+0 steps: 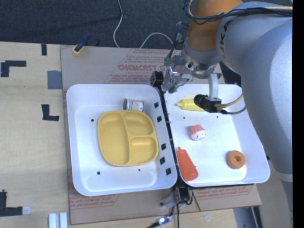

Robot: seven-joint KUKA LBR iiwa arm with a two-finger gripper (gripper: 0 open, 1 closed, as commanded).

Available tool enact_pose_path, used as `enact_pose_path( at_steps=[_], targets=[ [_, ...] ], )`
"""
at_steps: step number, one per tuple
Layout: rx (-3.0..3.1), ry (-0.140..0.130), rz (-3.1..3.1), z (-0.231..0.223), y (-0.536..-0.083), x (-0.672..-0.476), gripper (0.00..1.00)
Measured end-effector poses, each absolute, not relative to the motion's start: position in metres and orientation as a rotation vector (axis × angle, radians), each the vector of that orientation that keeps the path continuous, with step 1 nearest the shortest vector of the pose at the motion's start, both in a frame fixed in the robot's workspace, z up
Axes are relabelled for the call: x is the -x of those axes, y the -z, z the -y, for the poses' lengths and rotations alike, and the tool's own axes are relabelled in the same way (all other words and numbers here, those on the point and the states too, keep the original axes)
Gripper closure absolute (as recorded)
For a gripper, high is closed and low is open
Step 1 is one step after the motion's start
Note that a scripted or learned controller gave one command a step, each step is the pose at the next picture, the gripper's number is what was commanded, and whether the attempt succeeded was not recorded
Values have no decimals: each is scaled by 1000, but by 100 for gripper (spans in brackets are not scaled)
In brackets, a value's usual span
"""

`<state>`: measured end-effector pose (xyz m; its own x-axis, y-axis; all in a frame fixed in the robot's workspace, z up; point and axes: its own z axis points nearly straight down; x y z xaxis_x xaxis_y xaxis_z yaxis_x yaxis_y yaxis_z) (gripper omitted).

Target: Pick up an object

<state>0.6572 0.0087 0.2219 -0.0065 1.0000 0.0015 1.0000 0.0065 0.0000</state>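
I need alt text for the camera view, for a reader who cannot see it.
A grey arm's gripper hovers at the far edge between two white bins. The left bin holds a yellow divided plate and a small can; the right bin holds small toys, including a donut.

robot lab | taped cardboard [118, 70] under two white bins [76, 127] | loose cables [118, 18]

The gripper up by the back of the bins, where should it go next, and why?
Probably a short move toward the yellow bottle, then down. The gripper sits over the back edge where the two bins meet, with nothing seen in it, and the bottle lies nearest, in the right bin.
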Motion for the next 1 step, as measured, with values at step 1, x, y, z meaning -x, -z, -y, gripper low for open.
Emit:
enact_pose_path(
  at_steps=[1],
  targets=[
    [2212,-1,2228,-68,-213,-659,100]
  ],
)
